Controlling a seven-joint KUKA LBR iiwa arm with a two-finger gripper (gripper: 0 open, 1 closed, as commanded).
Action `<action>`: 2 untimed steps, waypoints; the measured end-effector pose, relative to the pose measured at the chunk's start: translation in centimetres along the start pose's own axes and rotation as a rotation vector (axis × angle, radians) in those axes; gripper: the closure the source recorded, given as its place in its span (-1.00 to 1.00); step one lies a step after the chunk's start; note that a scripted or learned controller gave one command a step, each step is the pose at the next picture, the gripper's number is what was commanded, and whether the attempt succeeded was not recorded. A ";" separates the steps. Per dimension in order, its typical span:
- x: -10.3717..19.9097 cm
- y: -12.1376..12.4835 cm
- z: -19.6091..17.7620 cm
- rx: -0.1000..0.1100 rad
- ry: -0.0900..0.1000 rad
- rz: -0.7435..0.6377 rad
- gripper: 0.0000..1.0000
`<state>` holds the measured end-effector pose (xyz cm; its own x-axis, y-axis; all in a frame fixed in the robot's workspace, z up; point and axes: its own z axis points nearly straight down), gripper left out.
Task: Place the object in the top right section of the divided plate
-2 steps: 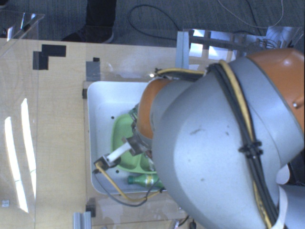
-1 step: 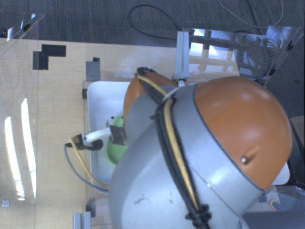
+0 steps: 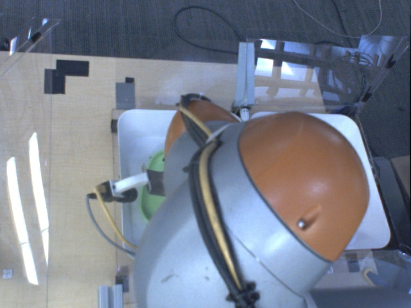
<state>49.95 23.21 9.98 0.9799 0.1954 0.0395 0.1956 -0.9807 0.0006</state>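
Green plate [image 3: 151, 183] peeks out at centre left, under my arm [image 3: 257, 217], whose bulk leaves my grip's state untellable.

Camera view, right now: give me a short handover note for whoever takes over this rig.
Gripper: hidden under the arm; state cannot be told.
Things: a green object shows in the left bin, at the arm's left edge, mostly covered. The divided plate cannot be made out beneath the arm.
Done: no placement can be confirmed.
Left: confirm the grasp, then place the object in the plate's top right section.
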 end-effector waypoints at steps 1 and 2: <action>0.0 0.0 0.1 0.000 0.001 0.002 -1.00; 0.0 0.0 0.1 0.000 0.002 0.002 -1.00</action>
<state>49.97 23.23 9.87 0.9802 0.1938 0.0410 0.1939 -0.9810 0.0008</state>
